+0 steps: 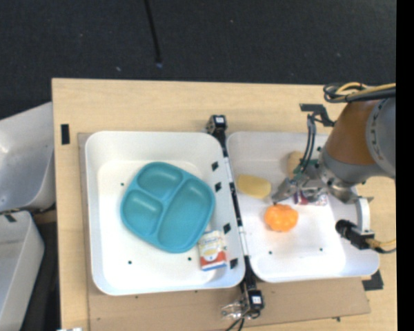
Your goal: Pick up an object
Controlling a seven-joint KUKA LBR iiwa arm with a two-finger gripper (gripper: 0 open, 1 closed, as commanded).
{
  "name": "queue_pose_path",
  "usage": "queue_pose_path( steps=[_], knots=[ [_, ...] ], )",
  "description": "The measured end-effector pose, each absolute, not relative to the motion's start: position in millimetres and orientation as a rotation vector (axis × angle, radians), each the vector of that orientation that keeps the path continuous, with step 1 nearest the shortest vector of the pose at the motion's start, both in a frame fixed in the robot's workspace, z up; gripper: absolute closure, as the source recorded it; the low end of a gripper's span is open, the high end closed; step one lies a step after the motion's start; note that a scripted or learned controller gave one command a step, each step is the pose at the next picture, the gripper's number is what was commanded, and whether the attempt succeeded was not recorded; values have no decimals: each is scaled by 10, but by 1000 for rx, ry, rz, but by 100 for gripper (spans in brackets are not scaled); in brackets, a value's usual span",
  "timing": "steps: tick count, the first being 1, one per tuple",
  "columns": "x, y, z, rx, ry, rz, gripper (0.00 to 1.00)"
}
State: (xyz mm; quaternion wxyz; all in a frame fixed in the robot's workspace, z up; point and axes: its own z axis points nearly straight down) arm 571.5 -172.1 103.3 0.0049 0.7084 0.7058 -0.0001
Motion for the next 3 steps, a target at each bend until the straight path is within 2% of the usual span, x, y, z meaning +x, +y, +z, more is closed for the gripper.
queue_pose_path(
  steps=[1, 3],
  knots=[
    [5746, -1745, 1189, 2216, 2197, 9, 100],
    [5630, -1706, 2332, 2214, 2220, 5, 100]
  ],
)
